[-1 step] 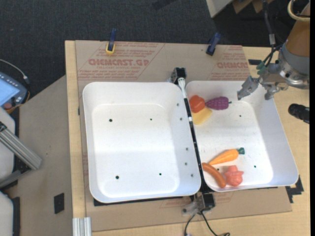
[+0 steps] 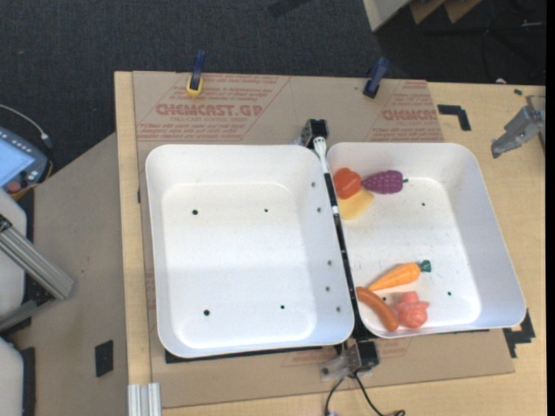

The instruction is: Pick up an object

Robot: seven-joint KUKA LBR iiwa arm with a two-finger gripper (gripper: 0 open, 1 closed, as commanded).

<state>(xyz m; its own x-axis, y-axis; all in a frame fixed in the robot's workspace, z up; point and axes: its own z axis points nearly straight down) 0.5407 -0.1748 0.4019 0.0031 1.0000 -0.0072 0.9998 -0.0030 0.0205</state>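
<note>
The right white bin [image 2: 473, 232] holds several toy foods. A red-orange pepper [image 2: 347, 181], a purple grape bunch [image 2: 384, 181] and a yellow piece [image 2: 355, 204] lie together at its far left corner. An orange carrot [image 2: 398, 276], a brown-orange sausage [image 2: 378, 308] and a pink-red piece [image 2: 411, 309] lie at its near left corner. My grey gripper [image 2: 519, 133] hangs beyond the bin's far right corner, well away from all the objects, with nothing seen in it.
The left white bin [image 2: 173, 232] stands beside the right one, and a black divider strip [image 2: 334, 224] runs between them. Both rest on a cardboard sheet [image 2: 260, 102] held by a yellow clamp [image 2: 196, 78] and a blue clamp [image 2: 375, 78].
</note>
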